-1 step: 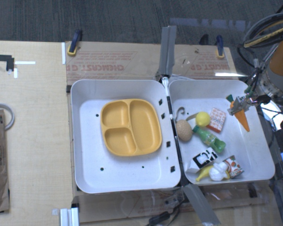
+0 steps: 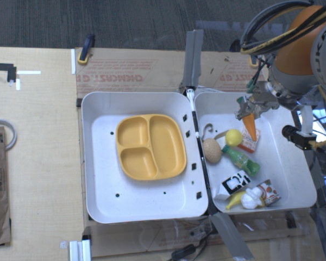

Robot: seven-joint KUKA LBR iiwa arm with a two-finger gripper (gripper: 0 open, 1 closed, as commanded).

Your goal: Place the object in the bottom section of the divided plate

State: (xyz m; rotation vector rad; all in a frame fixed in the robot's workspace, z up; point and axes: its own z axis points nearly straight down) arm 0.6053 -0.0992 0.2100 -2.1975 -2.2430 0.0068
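The yellow divided plate (image 2: pixel 151 145) lies in the left bin (image 2: pixel 98 189). It has one long section on the right and two smaller ones on the left, and all three hold nothing. My gripper (image 2: pixel 250 111) hangs over the upper part of the right bin (image 2: pixel 293 184). It is shut on the top end of an orange carrot (image 2: pixel 250 126), which points down between the fingers. The carrot's tip hangs just above a small orange-red box (image 2: pixel 252 144).
In the right bin lie a yellow lemon (image 2: pixel 233 137), a beige egg-shaped thing (image 2: pixel 211 150), a green bottle (image 2: pixel 240 160), a black-and-white item (image 2: pixel 236 182), a banana (image 2: pixel 235 201), a white lump (image 2: pixel 251 200) and a red-white packet (image 2: pixel 268 192). A grey divider (image 2: pixel 198 145) separates the bins.
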